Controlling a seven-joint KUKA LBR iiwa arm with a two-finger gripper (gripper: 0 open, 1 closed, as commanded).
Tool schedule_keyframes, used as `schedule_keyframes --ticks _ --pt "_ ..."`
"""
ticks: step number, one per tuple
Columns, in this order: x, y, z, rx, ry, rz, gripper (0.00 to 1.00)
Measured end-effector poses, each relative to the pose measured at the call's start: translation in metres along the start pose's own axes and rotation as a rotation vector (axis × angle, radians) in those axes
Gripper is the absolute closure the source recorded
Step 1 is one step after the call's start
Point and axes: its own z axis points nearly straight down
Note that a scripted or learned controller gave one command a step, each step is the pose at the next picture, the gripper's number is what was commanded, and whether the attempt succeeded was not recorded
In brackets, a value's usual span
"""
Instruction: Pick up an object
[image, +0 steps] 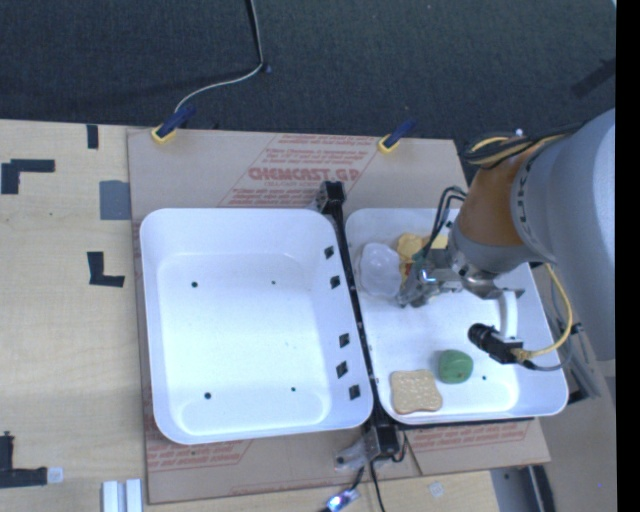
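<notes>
Cracker (415, 392) and green ball (455, 366) sat up front in the right bin (535, 405).
My gripper (412, 293) hung beside the clear cup (378, 268); couldn't tell the cup's axis or my grip state.

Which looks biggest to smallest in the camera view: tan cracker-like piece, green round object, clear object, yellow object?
1. Clear object
2. Tan cracker-like piece
3. Green round object
Yellow object: partly hidden by the gripper, so unranked.
</notes>
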Motion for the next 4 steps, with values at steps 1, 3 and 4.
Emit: schedule_keyframes --ticks 1,3,4 --pt "-0.065 0.049 0.0 -0.004 -0.004 0.003 1.0" --pt "0.113 0.019 -0.094 0.013 0.005 -0.01 1.0" --pt "0.211 -0.011 -0.098 0.004 0.002 -0.009 1.0"
